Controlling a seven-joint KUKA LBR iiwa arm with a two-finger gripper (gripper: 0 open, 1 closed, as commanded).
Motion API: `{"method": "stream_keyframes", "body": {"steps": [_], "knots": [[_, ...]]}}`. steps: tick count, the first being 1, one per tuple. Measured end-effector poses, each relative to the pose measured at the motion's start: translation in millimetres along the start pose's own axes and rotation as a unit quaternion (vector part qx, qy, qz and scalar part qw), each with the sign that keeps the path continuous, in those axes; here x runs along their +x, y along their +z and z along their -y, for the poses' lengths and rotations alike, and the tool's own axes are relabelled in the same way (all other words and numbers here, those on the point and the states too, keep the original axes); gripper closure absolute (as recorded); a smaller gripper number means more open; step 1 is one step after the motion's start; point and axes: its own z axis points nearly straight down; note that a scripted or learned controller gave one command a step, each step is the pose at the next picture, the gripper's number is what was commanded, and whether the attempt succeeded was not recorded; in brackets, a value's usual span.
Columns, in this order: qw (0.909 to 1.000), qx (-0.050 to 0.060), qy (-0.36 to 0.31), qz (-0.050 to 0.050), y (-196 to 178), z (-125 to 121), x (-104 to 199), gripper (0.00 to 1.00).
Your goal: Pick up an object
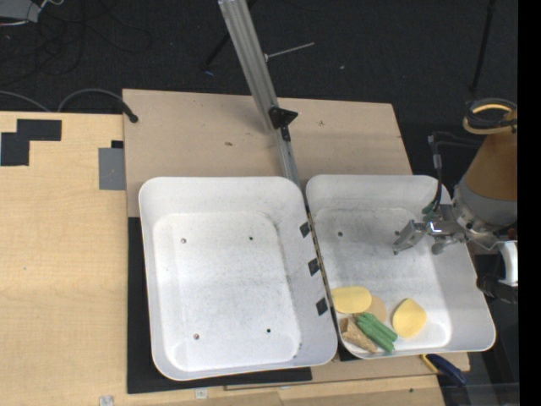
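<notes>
The gripper (406, 237) hangs over the right bin (372, 201), near that bin's right edge and about midway between its far and near rims. Its fingers are too small and blurred to say how far they stand apart, and nothing shows between them, so I judge it carries nothing.

The things worth picking lie well apart from it, crowded into the bin's near edge: a yellow oval piece (351, 299) toward the near-left corner, a second yellow piece (409, 318) to its right, a green stick-like piece (377, 331) between them, and a tan scrap (360, 337) touching the green one.

The risks lie in that crowding. Closing there could catch two pieces at once, or nudge one against the rim. The yellow pieces look flat and low, so the fingers may slide over them and shut on air.
</notes>
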Motion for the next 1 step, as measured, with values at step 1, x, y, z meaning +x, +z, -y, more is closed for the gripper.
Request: {"method": "stream_keyframes", "body": {"steps": [1], "knots": [[1.0, -0.004, 0.001, 0.001, 35.6, -0.7, 0.4, 0.0]]}}
